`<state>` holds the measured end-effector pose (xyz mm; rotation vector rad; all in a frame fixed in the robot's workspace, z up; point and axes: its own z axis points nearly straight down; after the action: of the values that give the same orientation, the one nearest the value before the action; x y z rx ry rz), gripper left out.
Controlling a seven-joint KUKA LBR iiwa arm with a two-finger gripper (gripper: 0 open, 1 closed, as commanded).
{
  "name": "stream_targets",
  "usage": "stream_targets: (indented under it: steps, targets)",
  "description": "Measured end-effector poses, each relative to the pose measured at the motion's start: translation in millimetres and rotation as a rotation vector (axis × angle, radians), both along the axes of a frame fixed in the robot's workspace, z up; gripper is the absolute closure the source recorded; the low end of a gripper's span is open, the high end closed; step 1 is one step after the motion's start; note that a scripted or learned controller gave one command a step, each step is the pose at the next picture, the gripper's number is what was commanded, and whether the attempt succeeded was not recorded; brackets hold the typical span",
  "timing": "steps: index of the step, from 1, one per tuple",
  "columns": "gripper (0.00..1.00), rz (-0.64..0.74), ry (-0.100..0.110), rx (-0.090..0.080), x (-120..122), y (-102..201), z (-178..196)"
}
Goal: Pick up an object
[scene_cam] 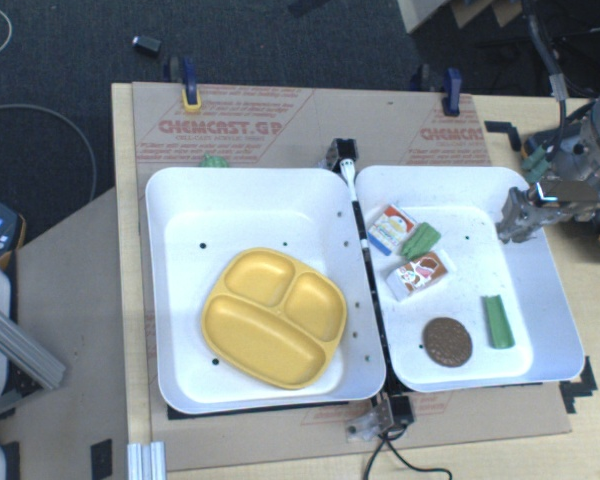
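Currently the gripper [517,220] hovers over the right bin's [555,298] upper right edge; whether it is open or closed cannot be told, and nothing shows in its grasp. Nearest candidate: green block [497,321], below and slightly left, long axis near vertical in view. Count, right bin: two packets [390,227] [420,274], one green piece [420,240], one brown disc [447,341]. Left bin [170,288]: one yellow tray [273,316].

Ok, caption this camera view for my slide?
Gripper hovers at right bin edge; yellow tray fills left bin.
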<state>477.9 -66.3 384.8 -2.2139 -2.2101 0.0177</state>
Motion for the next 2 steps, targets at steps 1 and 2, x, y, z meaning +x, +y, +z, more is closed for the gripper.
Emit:
stream_targets:
  steps: [1,2]
  targets:
    - [1.0,0.004,-0.039,-0.003,1.9,10.5,159.7]
    - [1.0,0.001,-0.005,-0.001,0.7,18.7,42.3]
